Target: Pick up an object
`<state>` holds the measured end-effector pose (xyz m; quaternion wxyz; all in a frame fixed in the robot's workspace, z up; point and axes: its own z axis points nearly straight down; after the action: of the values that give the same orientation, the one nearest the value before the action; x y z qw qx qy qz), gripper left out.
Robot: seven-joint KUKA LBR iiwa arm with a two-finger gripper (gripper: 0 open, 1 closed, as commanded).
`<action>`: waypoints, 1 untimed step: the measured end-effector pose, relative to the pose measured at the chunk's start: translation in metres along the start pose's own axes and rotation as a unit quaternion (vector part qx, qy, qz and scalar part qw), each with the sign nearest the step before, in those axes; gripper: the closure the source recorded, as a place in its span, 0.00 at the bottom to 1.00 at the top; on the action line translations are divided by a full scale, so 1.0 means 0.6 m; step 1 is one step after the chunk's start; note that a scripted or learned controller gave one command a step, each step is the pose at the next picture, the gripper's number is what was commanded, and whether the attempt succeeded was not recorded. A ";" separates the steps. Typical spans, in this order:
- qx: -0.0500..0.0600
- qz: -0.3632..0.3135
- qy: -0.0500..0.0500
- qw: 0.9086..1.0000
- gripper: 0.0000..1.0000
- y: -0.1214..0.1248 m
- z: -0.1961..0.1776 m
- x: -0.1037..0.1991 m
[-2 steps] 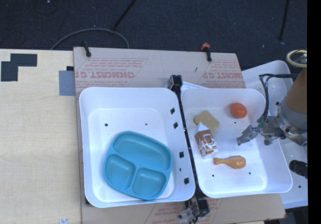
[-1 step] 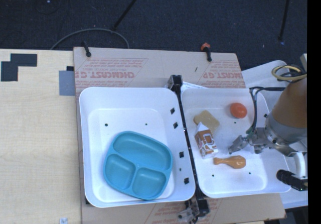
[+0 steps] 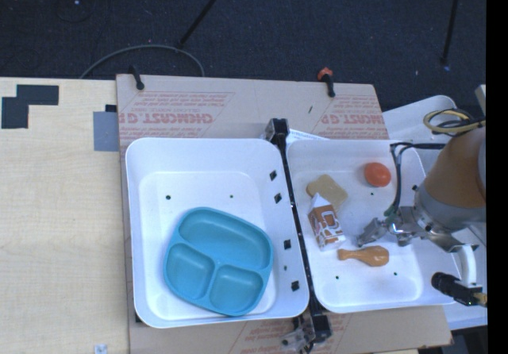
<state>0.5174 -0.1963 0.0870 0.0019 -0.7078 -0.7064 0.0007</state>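
Observation:
In the right bin [image 3: 349,297] lie a red-orange ball [image 3: 378,174] at the back right, a tan flat piece [image 3: 327,188] near the middle, a small orange-and-white carton [image 3: 325,222] in front of it, and a tan drumstick-shaped toy [image 3: 366,255] toward the front. My gripper [image 3: 375,231] hangs low over the right bin, just above and to the right of the drumstick toy, right of the carton. Its fingers point left and look spread, with nothing between them. The arm with its orange band [image 3: 460,171] comes in from the right.
The left bin [image 3: 151,178] holds a blue divided plate [image 3: 217,259]. A black divider [image 3: 287,209] runs between the bins. Cardboard [image 3: 238,110] lies under the bins, and cables sit at the right edge beyond the right bin.

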 end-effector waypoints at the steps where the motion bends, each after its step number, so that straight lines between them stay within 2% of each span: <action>1: -0.001 0.002 0.000 1.000 1.00 0.001 -0.019 -0.002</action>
<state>0.5181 -0.1976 0.0986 0.0009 -0.7093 -0.7049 0.0000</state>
